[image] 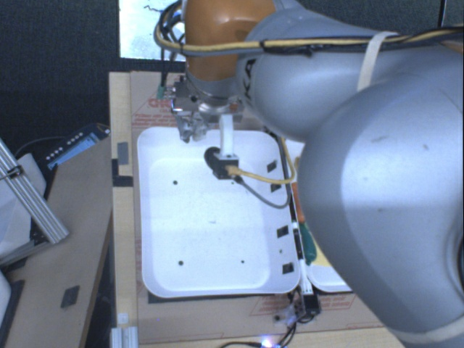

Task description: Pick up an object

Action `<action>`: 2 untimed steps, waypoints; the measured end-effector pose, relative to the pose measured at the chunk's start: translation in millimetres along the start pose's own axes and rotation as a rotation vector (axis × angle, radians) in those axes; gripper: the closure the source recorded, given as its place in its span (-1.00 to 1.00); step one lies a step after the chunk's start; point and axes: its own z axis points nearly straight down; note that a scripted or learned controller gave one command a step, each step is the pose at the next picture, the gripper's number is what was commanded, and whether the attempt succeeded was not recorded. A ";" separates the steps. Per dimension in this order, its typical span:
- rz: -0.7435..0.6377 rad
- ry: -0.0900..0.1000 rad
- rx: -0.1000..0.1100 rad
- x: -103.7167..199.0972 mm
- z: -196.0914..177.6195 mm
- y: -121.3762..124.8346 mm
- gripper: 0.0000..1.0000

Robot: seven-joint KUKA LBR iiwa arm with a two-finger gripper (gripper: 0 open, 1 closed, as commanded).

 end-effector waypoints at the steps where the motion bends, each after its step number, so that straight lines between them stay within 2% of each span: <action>1: -0.003 0.004 -0.010 1.0 -28.9 12.9 1.00; 2: 0.003 0.001 -0.005 -96.6 -20.3 -32.0 1.00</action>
